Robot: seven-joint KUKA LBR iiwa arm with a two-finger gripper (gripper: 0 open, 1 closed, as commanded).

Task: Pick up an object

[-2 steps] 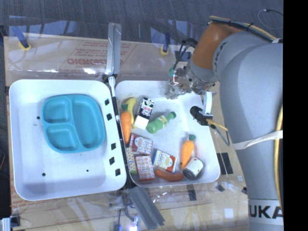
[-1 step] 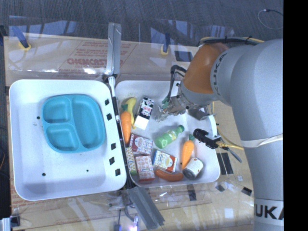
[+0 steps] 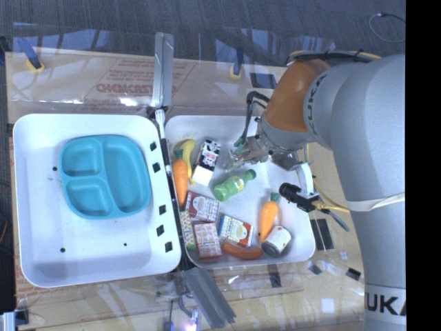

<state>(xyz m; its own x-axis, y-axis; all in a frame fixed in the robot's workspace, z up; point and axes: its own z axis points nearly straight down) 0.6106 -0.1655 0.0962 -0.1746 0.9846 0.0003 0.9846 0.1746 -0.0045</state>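
**Gripper low over the right bin, green bottle closest to it**

Starting at the near edge of the right bin (image 3: 303,254), I see a sausage (image 3: 241,252) lying flat against the wall, a small round can (image 3: 278,241) just beside it, and two printed cartons (image 3: 222,232) that look like light cardboard with flat faces. An orange carrot (image 3: 267,216) stands tilted above the can; it looks like smooth, hard plastic, tapered and likely to slip.

Further in lies the green bottle (image 3: 233,185), on its side, glossy and rounded. I judge it light and stiff but prone to roll, so I would close across its body near the middle, not the narrow cap end. A longer carrot (image 3: 180,179) and a yellow banana (image 3: 186,149) lie along the left wall, with a black-and-white carton (image 3: 207,158) near them.

The gripper (image 3: 249,150) sits just beyond the bottle, low in the bin. I cannot tell how it is set or whether it has anything.

In the left bin (image 3: 27,185) rests a blue divided tray (image 3: 105,174), matte moulded plastic.
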